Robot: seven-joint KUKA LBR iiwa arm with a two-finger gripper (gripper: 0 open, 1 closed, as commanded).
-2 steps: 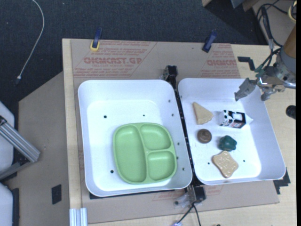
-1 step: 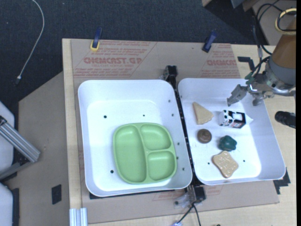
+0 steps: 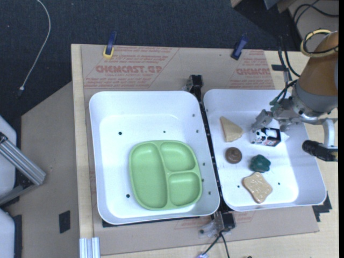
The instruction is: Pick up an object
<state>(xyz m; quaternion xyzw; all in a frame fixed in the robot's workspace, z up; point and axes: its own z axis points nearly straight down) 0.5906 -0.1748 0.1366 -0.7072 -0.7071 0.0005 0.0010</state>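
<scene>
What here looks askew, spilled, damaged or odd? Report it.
Nothing stands out. The green divided plate lies flat in the left white bin; the tan wedge, brown disc, dark green lump and toast-like slab lie apart in the right white bin.

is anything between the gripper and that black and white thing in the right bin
Nothing visible does. The gripper sits right above the black and white object in the right bin; the tan wedge lies off to its side.

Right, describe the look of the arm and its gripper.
The arm enters at the view's right: a rounded orange band above a grey wrist section. The gripper is grey metal, an angular linkage. A black part juts out beside the wrist, and dark cables loop behind the arm.
</scene>
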